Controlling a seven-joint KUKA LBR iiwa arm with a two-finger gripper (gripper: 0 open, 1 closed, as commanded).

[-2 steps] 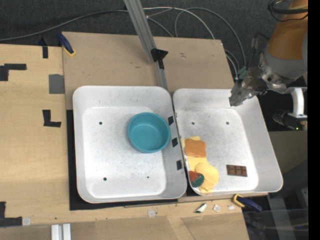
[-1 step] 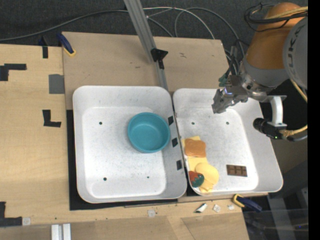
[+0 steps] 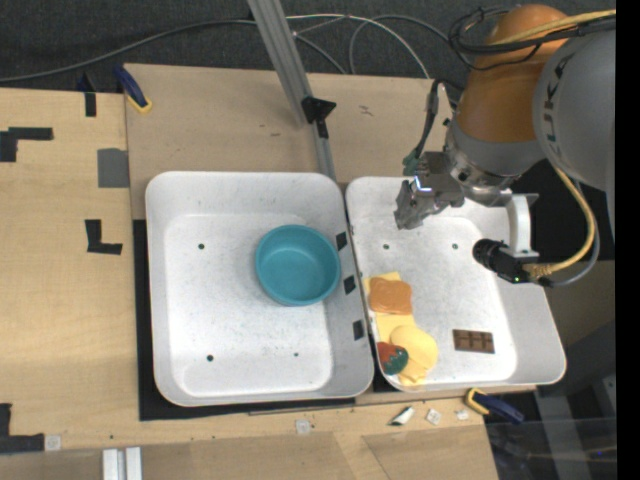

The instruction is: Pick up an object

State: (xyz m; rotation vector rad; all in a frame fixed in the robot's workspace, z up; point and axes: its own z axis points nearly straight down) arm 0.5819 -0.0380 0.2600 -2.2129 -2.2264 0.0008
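My gripper (image 3: 410, 211) hangs over the back left part of the right bin (image 3: 520, 313), with nothing seen between its fingers. In front of it, along the bin's left wall, lies an orange block (image 3: 391, 296) on a yellow piece. Nearer the front sits a yellow lump (image 3: 418, 347) with a small red and green object (image 3: 393, 357) against it. A small brown chocolate-like bar (image 3: 473, 342) rests flat toward the front right of that bin. A blue bowl (image 3: 296, 264) stands upright in the left bin (image 3: 190, 298), near its right side.
A slanted grey metal pole (image 3: 290, 68) rises behind the bins. Cables trail along the back of the bench. A black sensor with cable (image 3: 495, 256) hangs off the wrist over the right bin. Small clips lie at the bench's front edge (image 3: 420, 415).
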